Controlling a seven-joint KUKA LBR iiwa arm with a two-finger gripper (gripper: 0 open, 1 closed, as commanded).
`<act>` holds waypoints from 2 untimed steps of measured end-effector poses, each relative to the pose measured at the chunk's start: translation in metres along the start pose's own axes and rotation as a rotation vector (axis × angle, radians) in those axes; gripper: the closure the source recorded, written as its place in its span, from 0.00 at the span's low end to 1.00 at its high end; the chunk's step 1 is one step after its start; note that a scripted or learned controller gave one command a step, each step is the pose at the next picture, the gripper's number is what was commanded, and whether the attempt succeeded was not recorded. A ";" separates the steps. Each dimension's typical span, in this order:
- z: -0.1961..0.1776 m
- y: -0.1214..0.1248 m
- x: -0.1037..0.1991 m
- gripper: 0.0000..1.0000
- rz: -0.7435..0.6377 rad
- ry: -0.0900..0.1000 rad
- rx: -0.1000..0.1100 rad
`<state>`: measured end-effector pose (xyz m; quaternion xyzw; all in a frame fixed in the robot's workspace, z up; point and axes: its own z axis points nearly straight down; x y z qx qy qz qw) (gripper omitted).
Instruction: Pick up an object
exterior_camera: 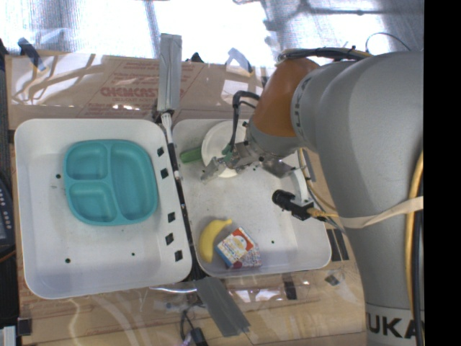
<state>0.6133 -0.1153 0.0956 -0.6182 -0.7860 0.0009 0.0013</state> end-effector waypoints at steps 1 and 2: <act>0.000 -0.074 0.004 0.00 -0.102 -0.005 -0.012; 0.000 -0.014 0.020 0.00 -0.118 -0.006 -0.013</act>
